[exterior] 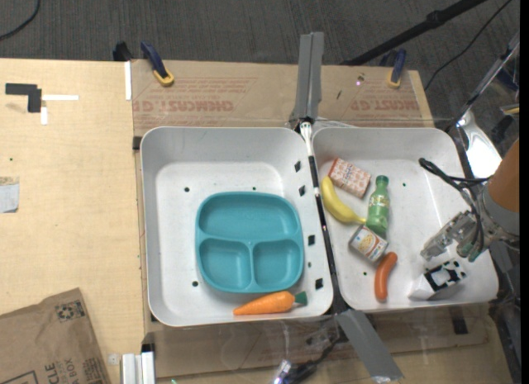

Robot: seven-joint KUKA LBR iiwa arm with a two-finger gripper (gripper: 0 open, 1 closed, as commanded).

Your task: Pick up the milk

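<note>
While my jaws (450, 254) hang over the right bin's (430, 144) near right corner, I cannot tell how they stand. The milk carton (350, 177) lies near the bin's far left edge, just beside the banana (337, 202) and the green bottle (378, 206), well apart from me. Bare floor lies between us. A can (368, 244) and a sausage (383, 276) sit nearer.

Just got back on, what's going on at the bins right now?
The gripper hangs low over the right bin, right above the black-and-white milk carton in its near right corner. The carton lies on the bin floor, not lifted. The banana, green bottle, can and sausage lie untouched to its left.
</note>
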